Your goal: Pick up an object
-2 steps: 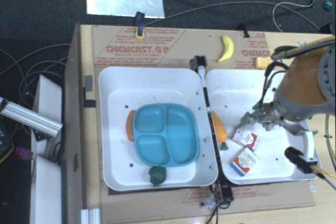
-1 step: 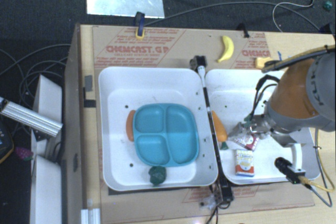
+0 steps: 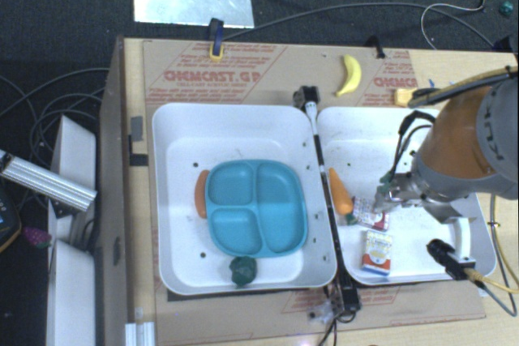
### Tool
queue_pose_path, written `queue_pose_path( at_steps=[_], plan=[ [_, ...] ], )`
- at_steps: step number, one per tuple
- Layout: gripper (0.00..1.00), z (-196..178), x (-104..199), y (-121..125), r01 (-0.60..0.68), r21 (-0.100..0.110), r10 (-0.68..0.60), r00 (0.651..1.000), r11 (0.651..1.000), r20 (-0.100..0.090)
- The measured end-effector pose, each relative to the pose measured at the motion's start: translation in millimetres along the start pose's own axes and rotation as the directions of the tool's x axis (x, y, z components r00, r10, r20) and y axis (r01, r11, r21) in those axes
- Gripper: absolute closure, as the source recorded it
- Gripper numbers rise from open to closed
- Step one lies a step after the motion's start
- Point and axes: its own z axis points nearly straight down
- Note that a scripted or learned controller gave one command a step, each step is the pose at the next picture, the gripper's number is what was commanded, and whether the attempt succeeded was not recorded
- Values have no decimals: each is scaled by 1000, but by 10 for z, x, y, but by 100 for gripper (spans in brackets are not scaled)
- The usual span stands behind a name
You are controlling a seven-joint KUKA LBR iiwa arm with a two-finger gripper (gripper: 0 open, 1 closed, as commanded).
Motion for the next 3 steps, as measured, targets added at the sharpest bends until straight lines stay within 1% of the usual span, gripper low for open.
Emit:
queue_pose_path(
  at_steps=[1,2,3],
  plan=[
    [100,-105,1,12,1,-3,-1,1000,1000,0],
    [0,-104,2,11,1,-2,-1,1000,1000,0],
    [0,122,-174,18,2,5,-2,1000,1000,-6]
  ],
)
